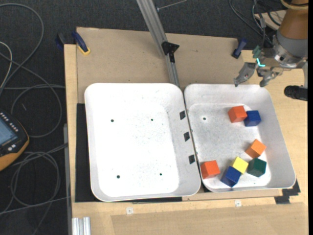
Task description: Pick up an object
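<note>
Blocks cluster at lower right of the frame in the right bin (279, 146): blue block (230, 176), yellow block (239, 164), green block (257, 167). Cubes, so you get no long axis. Farther up, orange block (237, 114) sits nearest the gripper (253, 79), fingers apart, holding nothing, at upper right.

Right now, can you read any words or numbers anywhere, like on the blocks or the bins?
No text can be read.
The blocks, such as the orange block and the yellow block, have plain faces.
The white bins carry dark dots and small black marks, not letters.
The device at the left edge has a screen too blurred to read.
</note>
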Motion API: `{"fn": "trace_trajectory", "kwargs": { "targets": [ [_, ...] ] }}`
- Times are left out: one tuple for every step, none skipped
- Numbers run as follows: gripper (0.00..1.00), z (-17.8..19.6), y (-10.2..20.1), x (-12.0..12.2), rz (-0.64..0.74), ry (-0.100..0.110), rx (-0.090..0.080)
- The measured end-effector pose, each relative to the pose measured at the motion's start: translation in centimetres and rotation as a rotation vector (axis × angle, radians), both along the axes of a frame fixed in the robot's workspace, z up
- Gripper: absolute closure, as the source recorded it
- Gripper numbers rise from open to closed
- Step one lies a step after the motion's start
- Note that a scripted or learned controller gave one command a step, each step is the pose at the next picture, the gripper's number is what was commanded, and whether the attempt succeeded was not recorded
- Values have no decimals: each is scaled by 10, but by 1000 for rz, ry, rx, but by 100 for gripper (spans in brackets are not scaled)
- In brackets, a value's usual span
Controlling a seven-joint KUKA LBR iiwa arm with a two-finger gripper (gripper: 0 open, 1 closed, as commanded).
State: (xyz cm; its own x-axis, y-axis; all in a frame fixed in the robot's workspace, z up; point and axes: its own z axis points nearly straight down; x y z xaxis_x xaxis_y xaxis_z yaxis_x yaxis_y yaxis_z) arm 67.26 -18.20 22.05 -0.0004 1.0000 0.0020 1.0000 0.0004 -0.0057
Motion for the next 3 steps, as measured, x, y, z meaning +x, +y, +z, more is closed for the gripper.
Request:
{"fn": "trace_trajectory", "kwargs": {
  "targets": [
    [0,3,0,1,1,-3,-2],
    [0,-41,-3,4,0,-1,-1],
    [0,-97,7,1,1,0,0]
  ]
}}
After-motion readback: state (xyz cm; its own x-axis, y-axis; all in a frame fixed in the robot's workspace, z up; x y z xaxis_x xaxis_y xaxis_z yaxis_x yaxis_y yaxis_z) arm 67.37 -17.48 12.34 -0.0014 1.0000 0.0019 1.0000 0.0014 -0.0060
